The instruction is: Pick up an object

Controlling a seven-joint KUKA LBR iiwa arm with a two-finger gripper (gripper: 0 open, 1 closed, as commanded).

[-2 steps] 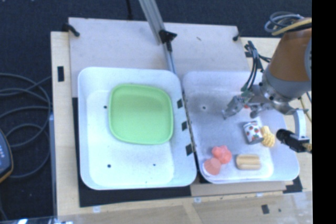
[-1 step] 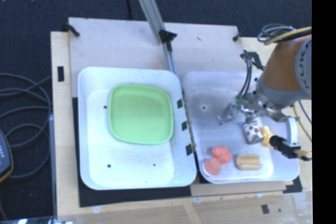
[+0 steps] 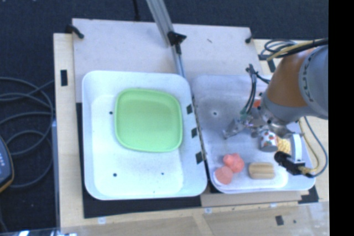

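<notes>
Objects for picking lie in the right bin; going from the left, a pale green square plate with rounded corners (image 3: pixel 149 120) rests alone in the left shallow white bin (image 3: pixel 99 135) on the bench (image 3: pixel 127 44); the right shallow white bin (image 3: pixel 213 94) holds two pinkish-red lumpy pieces (image 3: pixel 229 168), touching or nearly so, at its near edge; just right of them lies a tan bread-like roll (image 3: pixel 261 170); above these, the end effector (image 3: pixel 239 129) on the grey arm with its orange band (image 3: pixel 287 85) hangs low over the bin floor, near a small white and red item (image 3: pixel 269 138) and a yellowish textured piece (image 3: pixel 284 145); whether it is open or closed cannot be told.
</notes>
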